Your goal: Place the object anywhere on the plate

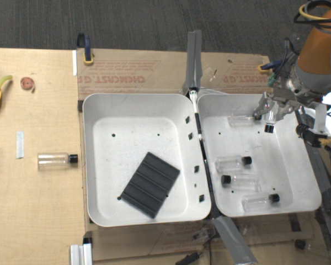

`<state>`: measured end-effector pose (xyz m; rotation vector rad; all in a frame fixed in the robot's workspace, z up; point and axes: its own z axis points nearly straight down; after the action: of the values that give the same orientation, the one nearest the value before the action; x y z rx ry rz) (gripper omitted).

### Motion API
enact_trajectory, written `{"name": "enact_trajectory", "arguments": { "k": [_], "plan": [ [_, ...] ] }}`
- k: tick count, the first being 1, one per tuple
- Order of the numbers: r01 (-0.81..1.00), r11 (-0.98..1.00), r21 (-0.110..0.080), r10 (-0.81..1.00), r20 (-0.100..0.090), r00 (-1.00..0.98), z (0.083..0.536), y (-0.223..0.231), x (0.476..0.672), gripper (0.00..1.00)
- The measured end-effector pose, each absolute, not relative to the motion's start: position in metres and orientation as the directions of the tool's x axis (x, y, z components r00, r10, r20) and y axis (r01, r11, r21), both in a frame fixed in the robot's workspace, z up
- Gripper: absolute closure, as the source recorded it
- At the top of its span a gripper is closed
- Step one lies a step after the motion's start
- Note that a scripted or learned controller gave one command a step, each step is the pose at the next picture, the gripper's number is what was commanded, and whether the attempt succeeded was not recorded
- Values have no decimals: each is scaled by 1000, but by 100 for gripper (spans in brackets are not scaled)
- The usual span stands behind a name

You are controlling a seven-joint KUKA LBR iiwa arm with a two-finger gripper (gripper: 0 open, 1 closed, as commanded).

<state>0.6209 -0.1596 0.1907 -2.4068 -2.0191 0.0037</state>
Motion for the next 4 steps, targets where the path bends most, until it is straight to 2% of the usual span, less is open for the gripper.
{"name": "enact_trajectory", "arguments": {
  "k": [1, 2, 3, 4],
  "plan": [
    [996, -84, -1, 996, -2, 84, 314, -57, 659, 100],
    [1000, -19, -3, 1000, -2, 19, 190, 42, 658, 100],
    [1000, 13, -2, 1000, -1, -13, 240, 155, 659, 100],
    [982, 190, -1, 982, -2, -190, 424, 165, 660, 100]
  ]
}}
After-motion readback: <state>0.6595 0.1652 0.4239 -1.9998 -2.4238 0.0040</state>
